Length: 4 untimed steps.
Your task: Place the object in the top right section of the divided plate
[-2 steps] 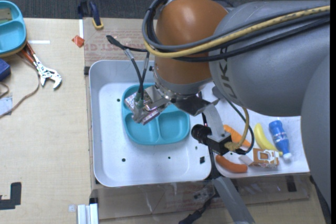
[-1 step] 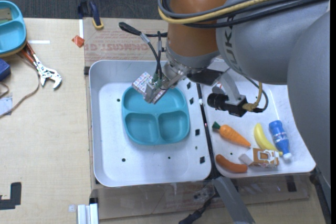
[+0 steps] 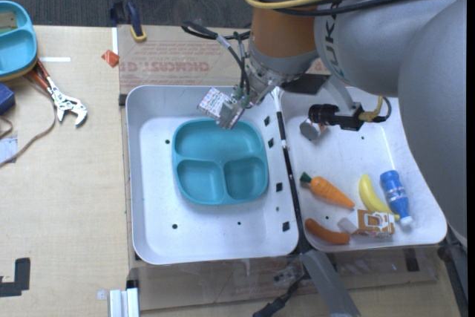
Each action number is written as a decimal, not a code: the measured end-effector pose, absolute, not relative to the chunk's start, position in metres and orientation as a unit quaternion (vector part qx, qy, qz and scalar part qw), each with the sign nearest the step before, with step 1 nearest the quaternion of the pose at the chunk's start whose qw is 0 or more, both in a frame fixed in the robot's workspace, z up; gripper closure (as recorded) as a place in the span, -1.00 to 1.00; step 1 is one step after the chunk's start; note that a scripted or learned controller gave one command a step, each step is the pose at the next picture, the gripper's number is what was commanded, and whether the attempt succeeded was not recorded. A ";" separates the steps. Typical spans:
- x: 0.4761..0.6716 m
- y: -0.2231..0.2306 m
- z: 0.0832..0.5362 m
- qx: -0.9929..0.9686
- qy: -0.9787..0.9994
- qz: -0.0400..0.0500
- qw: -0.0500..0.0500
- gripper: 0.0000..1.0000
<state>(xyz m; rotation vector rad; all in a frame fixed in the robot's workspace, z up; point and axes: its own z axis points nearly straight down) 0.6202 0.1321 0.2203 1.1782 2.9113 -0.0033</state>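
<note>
A teal divided plate (image 3: 220,161) lies in the left white bin (image 3: 148,182), with one long section at the back and two smaller sections at the front. My gripper (image 3: 231,113) hangs over the plate's back right rim, reaching down from the orange-banded wrist. A small grey-and-white patterned packet (image 3: 213,103) sits at its fingertips, held tilted just above the plate's back edge. The fingers look shut on it.
The right bin (image 3: 415,234) holds a carrot (image 3: 327,191), a banana (image 3: 369,194), a blue bottle (image 3: 395,194), an orange sausage-like piece (image 3: 325,232), a small box (image 3: 375,223) and a grey piece (image 3: 309,131). A wrench (image 3: 67,108) and another teal plate (image 3: 15,41) lie on the bench at left.
</note>
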 end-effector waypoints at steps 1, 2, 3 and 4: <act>0.556 0.170 0.232 0.412 0.911 -0.001 0.000 1.00; 0.561 0.178 0.246 0.397 0.918 -0.001 0.000 1.00; 0.550 0.163 0.246 0.354 0.935 -0.001 0.000 1.00; 0.589 0.154 0.230 0.298 0.955 -0.001 0.000 1.00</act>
